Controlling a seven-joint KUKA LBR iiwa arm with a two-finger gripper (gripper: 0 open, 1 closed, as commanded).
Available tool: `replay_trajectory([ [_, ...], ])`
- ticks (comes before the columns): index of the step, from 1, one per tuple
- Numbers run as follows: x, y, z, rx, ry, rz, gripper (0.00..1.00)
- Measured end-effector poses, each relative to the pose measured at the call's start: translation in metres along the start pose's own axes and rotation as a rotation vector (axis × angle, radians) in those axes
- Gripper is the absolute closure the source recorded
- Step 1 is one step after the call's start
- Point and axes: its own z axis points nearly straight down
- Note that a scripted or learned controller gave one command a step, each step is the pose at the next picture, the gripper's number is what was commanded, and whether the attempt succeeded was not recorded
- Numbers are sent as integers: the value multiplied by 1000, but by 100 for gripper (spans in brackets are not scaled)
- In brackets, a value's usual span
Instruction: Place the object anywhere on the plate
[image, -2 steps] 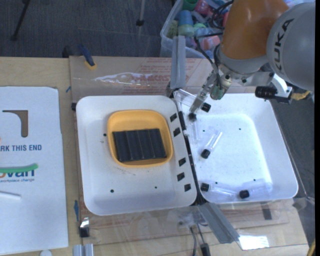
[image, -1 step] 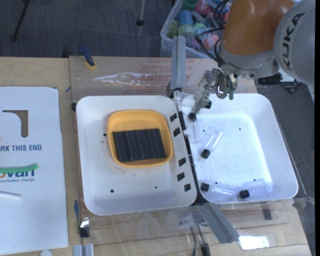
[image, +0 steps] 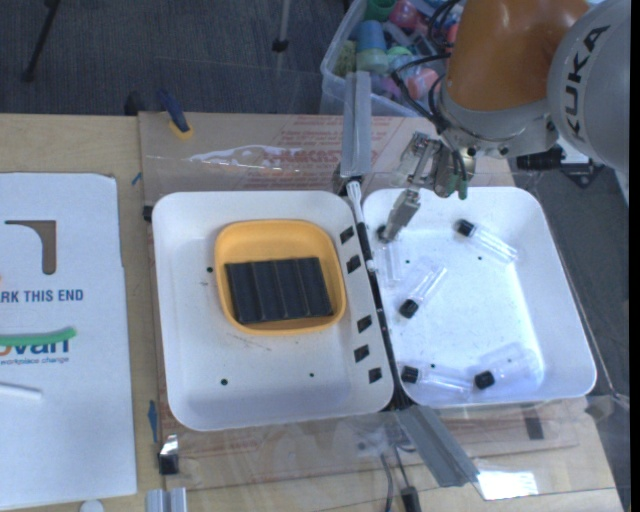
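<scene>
Your claw (image: 415, 195) sits over the upper left of the right bin (image: 560, 300), tilted, and a clear tube with a black cap (image: 397, 216) hangs between its fingers, lower end near the divider between bins. So the claw is clamped on that tube, raised off the bin floor. The yellow plate (image: 232, 240) is in the left bin (image: 180, 340), with a dark ribbed block (image: 278, 290) lying on it. Several more capped tubes (image: 421, 290) lie scattered across the right bin's floor. White printed sheet (image: 60, 330) lies on the surface at far left.
</scene>
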Motion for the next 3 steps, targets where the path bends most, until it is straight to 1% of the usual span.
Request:
replay_trajectory([
  [1,-5,-12,18,2,6,28,0],
  [2,-8,-24,20,1,6,-226,0],
  [3,-23,-55,12,0,-1,-243,0],
])
